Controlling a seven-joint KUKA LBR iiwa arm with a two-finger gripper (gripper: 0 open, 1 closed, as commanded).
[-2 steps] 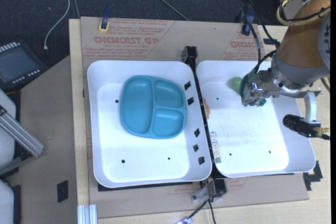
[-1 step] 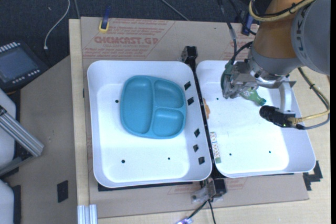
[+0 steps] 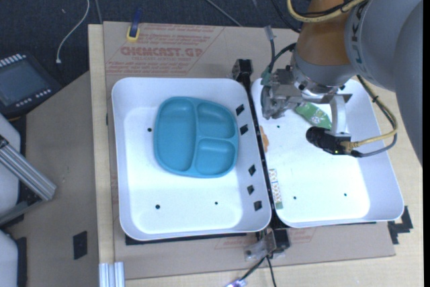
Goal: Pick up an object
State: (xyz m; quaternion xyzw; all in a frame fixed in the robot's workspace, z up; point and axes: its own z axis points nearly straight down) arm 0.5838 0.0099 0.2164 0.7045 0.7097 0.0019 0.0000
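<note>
Left bin (image 3: 134,212) — blue plate (image 3: 196,136) inside

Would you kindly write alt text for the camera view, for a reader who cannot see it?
A grey arm with an orange band reaches from the right, its gripper low over the right white bin, near a green packet. The left white bin holds a blue divided plate.
</note>
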